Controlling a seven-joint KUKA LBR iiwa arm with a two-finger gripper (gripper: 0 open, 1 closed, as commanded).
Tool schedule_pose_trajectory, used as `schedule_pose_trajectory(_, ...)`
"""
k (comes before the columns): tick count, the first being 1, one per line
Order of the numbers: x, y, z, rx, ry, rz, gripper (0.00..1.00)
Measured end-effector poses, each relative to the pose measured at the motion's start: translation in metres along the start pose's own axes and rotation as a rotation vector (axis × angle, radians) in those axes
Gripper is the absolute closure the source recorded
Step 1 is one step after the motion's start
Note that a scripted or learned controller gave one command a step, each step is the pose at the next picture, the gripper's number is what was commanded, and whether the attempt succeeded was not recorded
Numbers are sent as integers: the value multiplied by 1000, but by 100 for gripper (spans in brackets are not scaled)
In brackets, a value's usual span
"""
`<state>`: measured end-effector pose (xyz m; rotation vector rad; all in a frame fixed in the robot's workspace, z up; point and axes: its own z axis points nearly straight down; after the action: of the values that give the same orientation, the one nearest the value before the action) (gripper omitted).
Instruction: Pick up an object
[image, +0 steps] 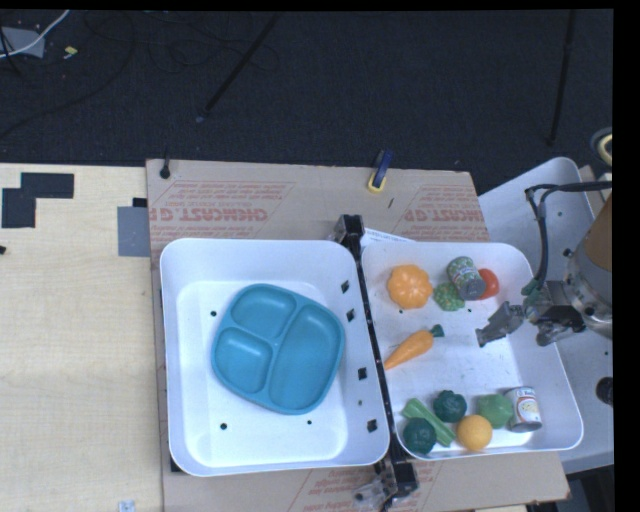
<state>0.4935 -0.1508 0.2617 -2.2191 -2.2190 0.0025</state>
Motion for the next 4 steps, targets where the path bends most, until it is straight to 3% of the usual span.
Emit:
schedule_pose_trajectory(1,3,-7,46,4,1,-1,0)
schedule_pose_trajectory(3,14,-7,171,5,2,0,0)
schedule_pose_trajectory(4,14,-8,175,1,1,4,0)
